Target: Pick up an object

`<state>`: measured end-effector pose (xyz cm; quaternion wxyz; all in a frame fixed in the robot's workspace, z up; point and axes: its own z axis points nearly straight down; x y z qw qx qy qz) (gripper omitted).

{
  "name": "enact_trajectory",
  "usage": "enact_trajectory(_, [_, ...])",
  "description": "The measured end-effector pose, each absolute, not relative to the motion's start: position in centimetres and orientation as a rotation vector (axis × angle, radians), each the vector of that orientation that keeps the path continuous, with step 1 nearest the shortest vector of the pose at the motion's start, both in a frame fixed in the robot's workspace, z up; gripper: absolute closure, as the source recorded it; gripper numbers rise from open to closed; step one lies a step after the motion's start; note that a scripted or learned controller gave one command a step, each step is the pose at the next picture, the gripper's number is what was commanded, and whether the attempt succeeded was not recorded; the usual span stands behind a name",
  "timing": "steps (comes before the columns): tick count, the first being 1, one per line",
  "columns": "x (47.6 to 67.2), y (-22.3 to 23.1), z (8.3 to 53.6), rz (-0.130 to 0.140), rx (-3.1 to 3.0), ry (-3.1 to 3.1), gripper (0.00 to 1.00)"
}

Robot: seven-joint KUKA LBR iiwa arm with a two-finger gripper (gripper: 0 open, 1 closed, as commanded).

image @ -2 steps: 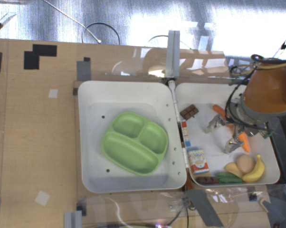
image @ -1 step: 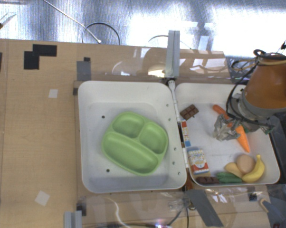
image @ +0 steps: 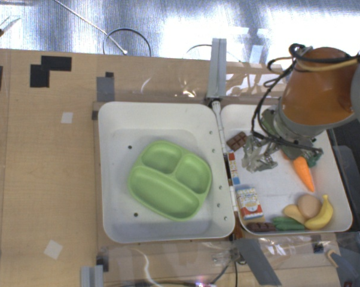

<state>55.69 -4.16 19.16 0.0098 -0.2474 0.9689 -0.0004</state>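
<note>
Overhead view of two white bins. The left bin (image: pixel 108 220) bears a green divided plate (image: pixel 170 179). The right bin (image: pixel 341 211) bears the candidate objects: a toy carrot (image: pixel 304 172), a chocolate piece (image: pixel 236 140), a small carton (image: pixel 249 202), an egg (image: pixel 308 206), a banana (image: pixel 322 214) and a dark green item (image: pixel 286 223) whose kind cannot be told.

The gripper (image: pixel 261 157) is seen low over the upper part of the right bin, beneath the orange-banded wrist. How far it is parted cannot be told, and nothing is seen held in it.

Risk: because no object lies directly under the gripper, a closure here would probably grasp nothing. The carrot lies just beside it toward the arm, and could be nudged aside rather than grasped. The chocolate piece lies near it on the opposite side; the remaining objects lie well apart, at the bin's near end.
</note>
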Motion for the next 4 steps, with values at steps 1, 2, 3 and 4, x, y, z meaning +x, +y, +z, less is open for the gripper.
enact_trajectory(1, [59.4,-12.7,17.3,-0.006,-0.959,2.983,1.0])
enact_trajectory(2, [59.2,-2.2,23.8,-0.001,-0.877,2.999,1.0])
enact_trajectory(3, [54.9,-7.8,18.5,-0.002,-1.423,2.796,1.0])
enact_trajectory(4, [60.3,-9.7,24.2,-0.01,-1.515,2.738,1.0])
